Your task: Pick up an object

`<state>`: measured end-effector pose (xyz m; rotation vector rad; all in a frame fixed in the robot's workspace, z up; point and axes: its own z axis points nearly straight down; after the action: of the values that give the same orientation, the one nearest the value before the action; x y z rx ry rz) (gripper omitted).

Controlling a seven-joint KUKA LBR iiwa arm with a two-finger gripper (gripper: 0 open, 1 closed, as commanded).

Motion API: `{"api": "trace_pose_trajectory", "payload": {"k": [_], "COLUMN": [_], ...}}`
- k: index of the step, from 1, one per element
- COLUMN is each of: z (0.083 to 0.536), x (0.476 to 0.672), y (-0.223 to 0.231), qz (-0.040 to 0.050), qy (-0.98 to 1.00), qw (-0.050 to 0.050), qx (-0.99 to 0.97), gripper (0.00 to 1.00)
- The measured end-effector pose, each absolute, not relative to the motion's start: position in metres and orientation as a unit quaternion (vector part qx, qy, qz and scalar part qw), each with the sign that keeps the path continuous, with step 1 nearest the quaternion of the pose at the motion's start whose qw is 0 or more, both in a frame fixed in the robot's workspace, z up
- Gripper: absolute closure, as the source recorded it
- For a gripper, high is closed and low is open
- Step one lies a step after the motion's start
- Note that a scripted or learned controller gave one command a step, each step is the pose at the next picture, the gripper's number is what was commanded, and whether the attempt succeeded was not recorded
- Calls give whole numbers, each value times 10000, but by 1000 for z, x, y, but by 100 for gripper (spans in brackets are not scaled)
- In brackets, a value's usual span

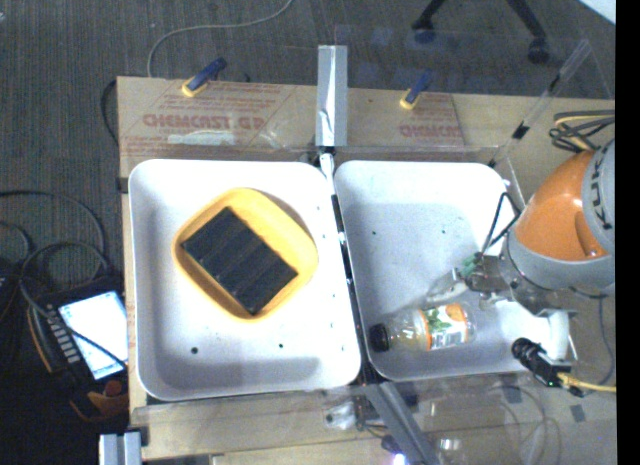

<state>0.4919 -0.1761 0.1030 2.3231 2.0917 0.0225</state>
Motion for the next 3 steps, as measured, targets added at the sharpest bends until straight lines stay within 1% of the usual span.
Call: {"api": "trace_pose_trajectory", "payload": {"k": [1, 2, 3], "z": [92, 93, 103], "x": [516, 490, 492], "y": [-184, -168, -166], "qz": [34, 43, 58], "qy": [6933, 7103, 7109], "qw": [44, 111, 101], "qx": [7207, 7038, 7032], "gripper": [0, 0, 100]}}
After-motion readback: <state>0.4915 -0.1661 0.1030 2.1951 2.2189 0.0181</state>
